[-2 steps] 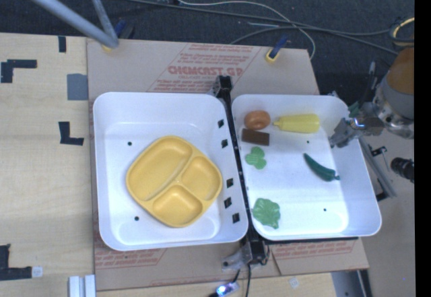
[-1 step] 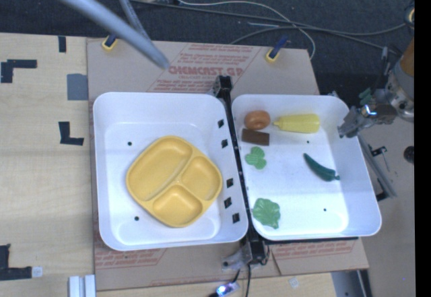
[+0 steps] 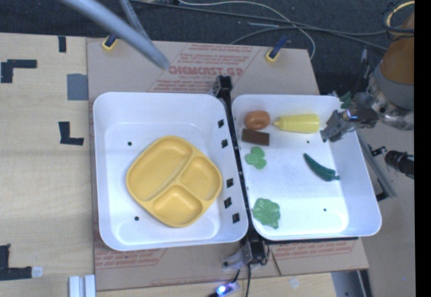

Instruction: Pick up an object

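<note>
Gripper poised over the right bin's far right rim, nearest the yellow corn-shaped plastic toy.
The corn lies just beside the gripper toward the bin's far edge centre, long axis running along that edge and pointing at the dark fingertips; whether those fingers are open or shut I cannot tell, as they blur together. A slim dark-green pepper toy lies slantwise nearer the right wall. Red print on the cardboard sheet beyond the white bins seems to read "CHEMCAST GP".
</note>
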`<state>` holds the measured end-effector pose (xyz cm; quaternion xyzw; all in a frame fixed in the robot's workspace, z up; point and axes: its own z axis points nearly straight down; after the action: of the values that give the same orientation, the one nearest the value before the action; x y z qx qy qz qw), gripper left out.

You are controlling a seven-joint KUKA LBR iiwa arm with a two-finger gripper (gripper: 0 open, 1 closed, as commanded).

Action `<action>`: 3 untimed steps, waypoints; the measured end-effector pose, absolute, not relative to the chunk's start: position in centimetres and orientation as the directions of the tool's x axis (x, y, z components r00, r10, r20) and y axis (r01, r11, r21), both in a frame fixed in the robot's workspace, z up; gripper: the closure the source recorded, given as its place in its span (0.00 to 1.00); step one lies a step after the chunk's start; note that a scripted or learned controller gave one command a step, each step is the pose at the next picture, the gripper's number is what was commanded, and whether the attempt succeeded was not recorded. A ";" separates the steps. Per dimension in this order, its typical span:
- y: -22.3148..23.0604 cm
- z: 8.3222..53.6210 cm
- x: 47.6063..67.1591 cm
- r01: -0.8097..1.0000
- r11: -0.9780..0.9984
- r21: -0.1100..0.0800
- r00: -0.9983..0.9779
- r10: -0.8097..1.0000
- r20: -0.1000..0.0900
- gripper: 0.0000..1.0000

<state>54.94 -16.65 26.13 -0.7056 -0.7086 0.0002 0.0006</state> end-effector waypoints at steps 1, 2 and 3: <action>-11.6 24.5 54.2 1.000 0.005 -0.003 -0.005 1.000 0.001 1.00; -6.3 25.1 53.3 1.000 0.007 -0.002 -0.007 1.000 0.002 1.00; -1.0 23.4 52.4 1.000 0.006 -0.004 -0.006 1.000 0.001 1.00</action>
<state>52.38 -1.04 23.38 -0.7051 -0.7091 0.0011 0.0016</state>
